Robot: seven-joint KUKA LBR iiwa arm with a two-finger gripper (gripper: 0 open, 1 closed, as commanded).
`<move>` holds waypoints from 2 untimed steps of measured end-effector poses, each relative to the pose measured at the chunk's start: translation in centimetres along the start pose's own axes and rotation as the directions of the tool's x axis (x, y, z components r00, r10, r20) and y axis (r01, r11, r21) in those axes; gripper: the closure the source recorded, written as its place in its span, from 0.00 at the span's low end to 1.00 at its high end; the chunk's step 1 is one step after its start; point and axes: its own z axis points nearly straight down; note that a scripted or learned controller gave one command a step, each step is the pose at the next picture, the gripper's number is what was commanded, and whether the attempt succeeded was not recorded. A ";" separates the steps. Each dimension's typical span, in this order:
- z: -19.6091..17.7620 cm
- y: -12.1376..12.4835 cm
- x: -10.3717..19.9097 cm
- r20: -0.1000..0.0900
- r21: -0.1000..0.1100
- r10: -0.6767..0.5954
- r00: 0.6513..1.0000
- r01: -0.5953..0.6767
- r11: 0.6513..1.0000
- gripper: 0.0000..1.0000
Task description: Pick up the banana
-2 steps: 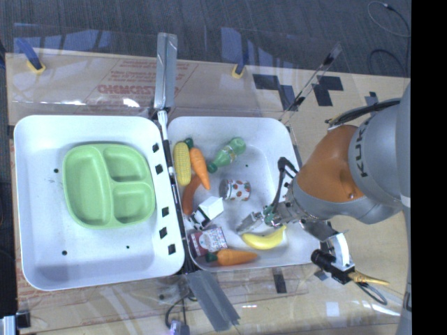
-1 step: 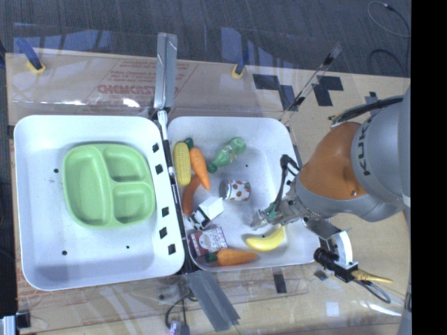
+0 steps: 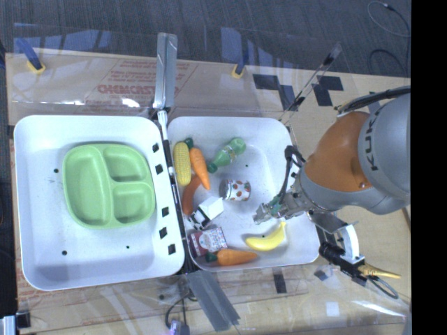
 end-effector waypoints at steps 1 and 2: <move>0.0 0.0 0.0 0.000 0.000 0.000 1.000 0.000 1.000 0.00; 4.4 -0.5 -2.5 -0.001 0.001 0.024 1.000 -0.024 1.000 0.00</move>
